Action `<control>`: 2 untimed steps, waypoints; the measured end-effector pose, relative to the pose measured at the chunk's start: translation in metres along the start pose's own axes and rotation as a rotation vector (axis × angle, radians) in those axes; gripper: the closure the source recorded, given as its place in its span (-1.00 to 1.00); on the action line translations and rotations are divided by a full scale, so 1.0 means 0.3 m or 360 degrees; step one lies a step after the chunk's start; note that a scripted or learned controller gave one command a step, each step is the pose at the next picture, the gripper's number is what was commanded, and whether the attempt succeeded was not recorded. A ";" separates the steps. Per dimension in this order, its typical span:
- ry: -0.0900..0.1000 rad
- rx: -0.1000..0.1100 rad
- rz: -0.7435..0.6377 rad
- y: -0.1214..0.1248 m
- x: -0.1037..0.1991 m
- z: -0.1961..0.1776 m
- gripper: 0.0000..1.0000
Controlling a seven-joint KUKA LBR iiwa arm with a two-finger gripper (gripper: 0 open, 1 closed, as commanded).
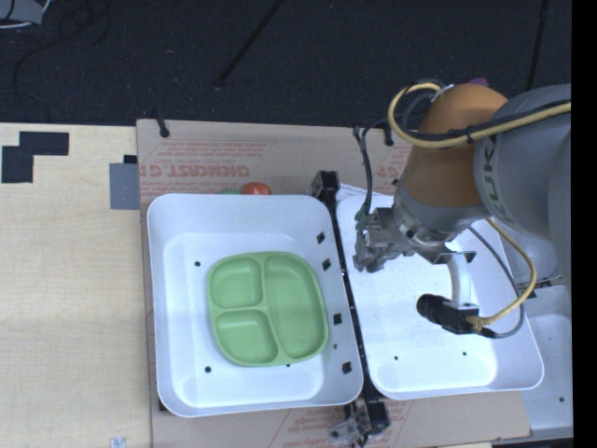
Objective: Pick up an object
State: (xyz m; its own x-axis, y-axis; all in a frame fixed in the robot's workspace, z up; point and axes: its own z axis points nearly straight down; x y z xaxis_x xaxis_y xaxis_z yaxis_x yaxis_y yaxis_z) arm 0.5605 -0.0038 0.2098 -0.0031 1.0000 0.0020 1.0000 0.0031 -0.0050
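At the lower edge of the frame, the near rims of the two white bins meet at a black clamp. The left bin [177,250] holds a green divided plate [269,307], lying flat at its centre with three compartments facing up. The right bin [438,371] fills the lower right; a black cylindrical part on the arm, with a yellow cable, hangs over its middle. Higher up, the gripper [366,250] sits over the right bin's upper left corner, just beside the divider between the bins; I cannot tell how it stands. Above it rises the grey arm [522,175] with its orange band. Beyond the left bin's far rim, a small red object [256,189] lies on the cardboard, a sliver of green beside it.
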 end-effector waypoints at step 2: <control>0.0000 0.0002 -0.0002 -0.075 0.326 0.038 1.00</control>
State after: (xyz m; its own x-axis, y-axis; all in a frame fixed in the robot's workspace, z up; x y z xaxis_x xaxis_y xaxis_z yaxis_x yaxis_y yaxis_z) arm 0.5378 0.0939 0.1986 -0.0044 1.0000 0.0018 1.0000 0.0044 -0.0064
